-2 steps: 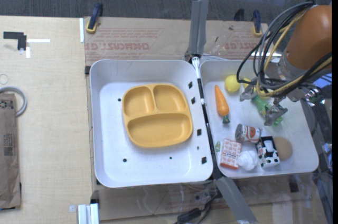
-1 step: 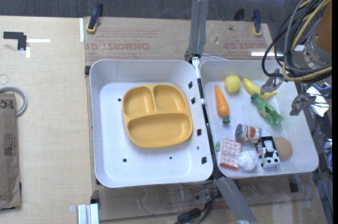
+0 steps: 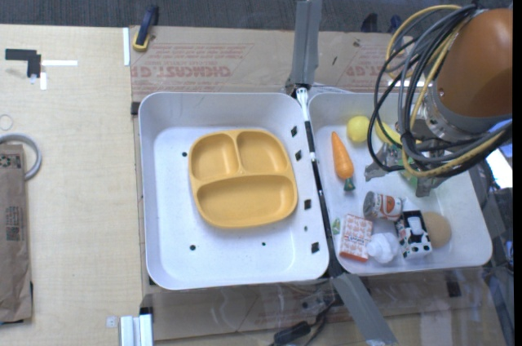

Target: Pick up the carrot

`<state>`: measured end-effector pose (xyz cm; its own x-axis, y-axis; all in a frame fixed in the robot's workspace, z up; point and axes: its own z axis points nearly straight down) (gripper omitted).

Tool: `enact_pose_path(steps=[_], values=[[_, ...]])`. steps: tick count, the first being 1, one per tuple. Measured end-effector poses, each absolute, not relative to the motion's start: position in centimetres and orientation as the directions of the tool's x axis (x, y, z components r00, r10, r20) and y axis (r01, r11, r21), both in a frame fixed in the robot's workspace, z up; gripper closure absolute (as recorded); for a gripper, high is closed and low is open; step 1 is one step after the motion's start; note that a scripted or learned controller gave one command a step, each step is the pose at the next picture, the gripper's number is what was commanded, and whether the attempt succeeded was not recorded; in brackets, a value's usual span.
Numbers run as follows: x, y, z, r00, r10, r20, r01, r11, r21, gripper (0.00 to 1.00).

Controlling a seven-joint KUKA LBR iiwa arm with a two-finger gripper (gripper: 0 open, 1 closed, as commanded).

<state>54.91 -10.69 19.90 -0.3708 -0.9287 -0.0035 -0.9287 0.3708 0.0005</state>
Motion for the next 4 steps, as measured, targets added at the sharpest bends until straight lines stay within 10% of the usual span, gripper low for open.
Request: enact_pose_path(steps=[1,2,3,4], values=[[55.5,-12.4,25.6,-0.456,-0.890,-0.004,-0.890,0.456,-0.002,0.00],[58.3,-10.0,17.3,-0.206,-0.978,-0.004,-0.978,0.206,-0.001,0.00],[58.4,-10.0,18.2,-0.213,-0.977,-0.008,-0.977,0.213,-0.003,1.00],[58.4,-10.0,18.2,-0.212,-0.977,-0.008,-0.977,0.212,-0.003,0.00]])
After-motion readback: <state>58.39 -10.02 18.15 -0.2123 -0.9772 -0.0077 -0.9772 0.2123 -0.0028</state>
